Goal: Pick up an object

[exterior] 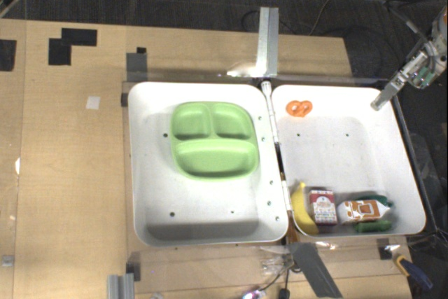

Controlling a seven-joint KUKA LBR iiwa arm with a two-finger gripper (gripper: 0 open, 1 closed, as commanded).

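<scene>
Objects for picking lie in the right bin (pixel 350 143): an orange pretzel (pixel 299 108) near its far left corner, and a banana (pixel 301 210), two small cartons (pixel 321 206) (pixel 362 209) and a green piece (pixel 371 226) crowded along its near edge. That crowding risks a slipped or double grasp. From the camera view, the end effector (pixel 381 101) hovers at the bin's far right corner, touching nothing; how wide it stands I cannot tell.

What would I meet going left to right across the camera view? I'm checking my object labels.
Green divided plate → orange pretzel → banana → red carton → orange-and-white carton → gripper.
</scene>
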